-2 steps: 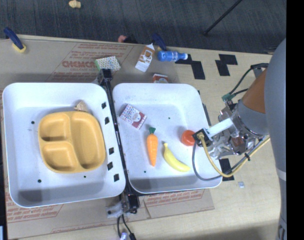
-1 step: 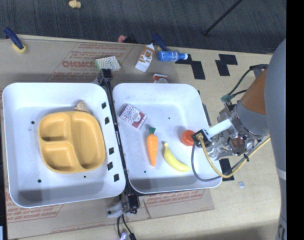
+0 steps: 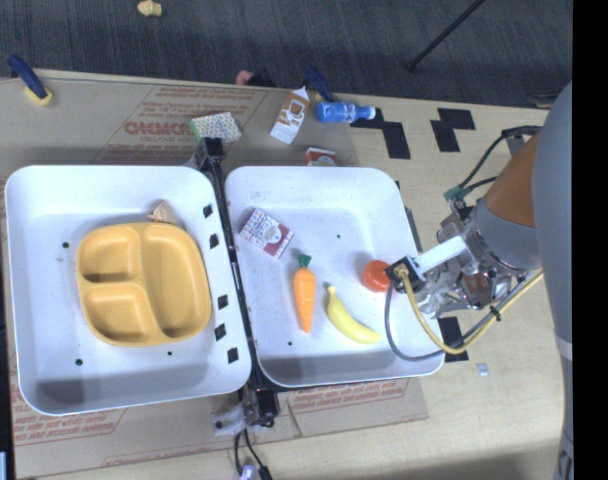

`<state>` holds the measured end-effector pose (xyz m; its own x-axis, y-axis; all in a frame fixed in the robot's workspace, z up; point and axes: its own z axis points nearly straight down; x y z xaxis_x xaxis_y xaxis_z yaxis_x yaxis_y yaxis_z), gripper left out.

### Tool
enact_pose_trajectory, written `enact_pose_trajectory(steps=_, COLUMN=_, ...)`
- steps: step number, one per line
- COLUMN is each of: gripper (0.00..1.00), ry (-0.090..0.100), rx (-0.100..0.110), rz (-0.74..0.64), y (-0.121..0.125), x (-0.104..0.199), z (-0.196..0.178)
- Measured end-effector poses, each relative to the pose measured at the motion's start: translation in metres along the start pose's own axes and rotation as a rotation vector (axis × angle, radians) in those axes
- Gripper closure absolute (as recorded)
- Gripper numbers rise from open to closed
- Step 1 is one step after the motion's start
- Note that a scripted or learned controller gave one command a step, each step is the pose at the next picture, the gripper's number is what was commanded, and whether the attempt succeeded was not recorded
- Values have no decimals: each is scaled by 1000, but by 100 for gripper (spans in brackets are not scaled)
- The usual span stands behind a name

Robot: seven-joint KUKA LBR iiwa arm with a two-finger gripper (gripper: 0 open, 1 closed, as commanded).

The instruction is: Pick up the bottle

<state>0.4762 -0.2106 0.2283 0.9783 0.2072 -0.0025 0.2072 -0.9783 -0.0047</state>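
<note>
Right bin holds carrot, banana, perhaps a tomato.

There are two white bins: the left bin and the right bin. In the left bin sits one yellow tray with three parts. In the right bin there is one carrot, one banana, one round orange-red thing and one small red and white packet. On the bench behind the bins lies one blue bottle, one little carton and one speckled packet. There is one robot arm.
</note>
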Motion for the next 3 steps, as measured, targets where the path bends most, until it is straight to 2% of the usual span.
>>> enact_pose_trajectory(steps=3, gripper=100, ry=-2, rx=2, rz=1, y=0, x=0, z=13)
